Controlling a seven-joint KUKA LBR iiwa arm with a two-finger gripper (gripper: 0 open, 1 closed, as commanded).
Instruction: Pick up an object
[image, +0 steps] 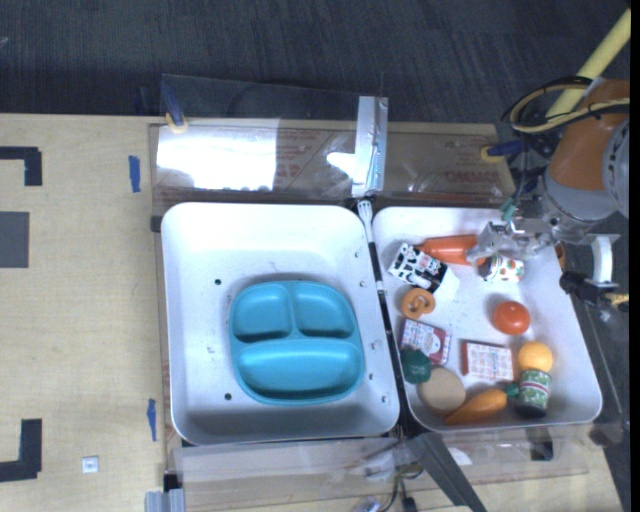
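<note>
The arm (590, 165) reaches in from the right, its pincer (503, 240) low over the far part of the right bin (585, 345); whether it is apart or together cannot be told. Just beside it lie an orange carrot (450, 247), a black-and-white carton (416, 265) and a small spotted white piece (507, 268). Nearer lie a tomato (511, 316), a doughnut (417, 301), two red-and-white packets (427, 339), an orange (535, 356) and a can (532, 391). The left bin (190, 300) holds a blue divided tray (296, 338) on the worktop (75, 300).
</note>
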